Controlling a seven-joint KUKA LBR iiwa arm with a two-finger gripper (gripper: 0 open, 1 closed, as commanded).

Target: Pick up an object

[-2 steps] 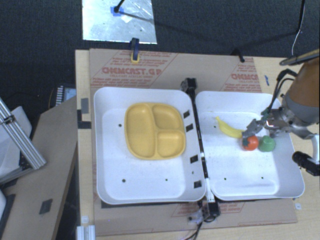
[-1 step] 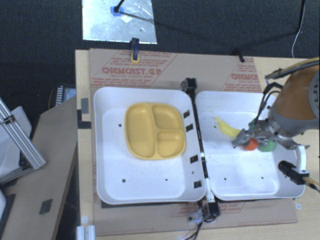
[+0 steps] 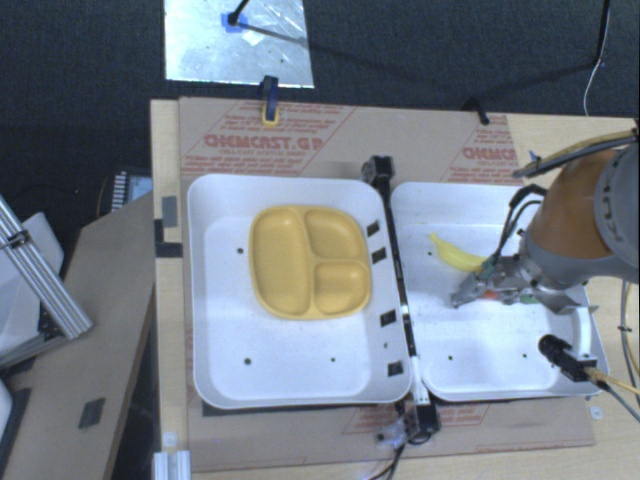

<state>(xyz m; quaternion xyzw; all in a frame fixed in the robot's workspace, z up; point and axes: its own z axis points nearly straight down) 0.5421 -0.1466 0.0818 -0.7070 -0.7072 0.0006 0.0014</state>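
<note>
A yellow banana-shaped object [image 3: 455,255] lies in the right bin [image 3: 470,368], near its upper left part. My gripper [image 3: 468,293] hangs low over that bin, just below and slightly right of the banana, pointing left. The arm comes in from the right, with its orange band above the wrist. Nothing visible is held in the gripper. A yellow plate with three compartments [image 3: 308,261] rests in the middle of the left bin [image 3: 220,358].
A black divider with clips [image 3: 392,268] runs between the two bins. Behind the bench lies a shiny metal sheet [image 3: 238,26]. A yellow clamp [image 3: 270,103] sits at the far edge of the cardboard base.
</note>
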